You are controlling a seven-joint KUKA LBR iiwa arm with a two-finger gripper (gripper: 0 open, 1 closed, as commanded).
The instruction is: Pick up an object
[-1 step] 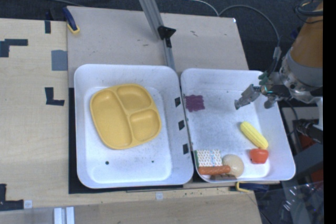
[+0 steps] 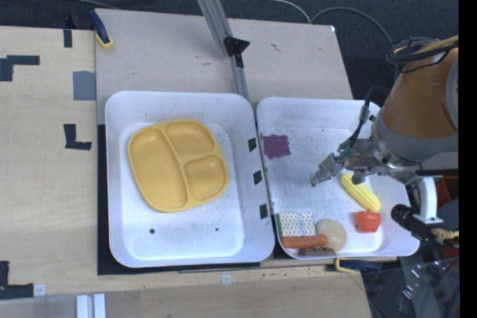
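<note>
Hand [image 2: 326, 173] hovering in right bin [image 2: 313, 115], grip state unclear | step: approaching | corn cob [image 2: 361, 192] lying just beside, at 4 o'clock | next: centring over it, descending.

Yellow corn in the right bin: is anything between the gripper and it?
Nothing visible. The gripper hangs just left of the corn, over bare bin floor. The tomato and purple piece lie off to the sides.
</note>
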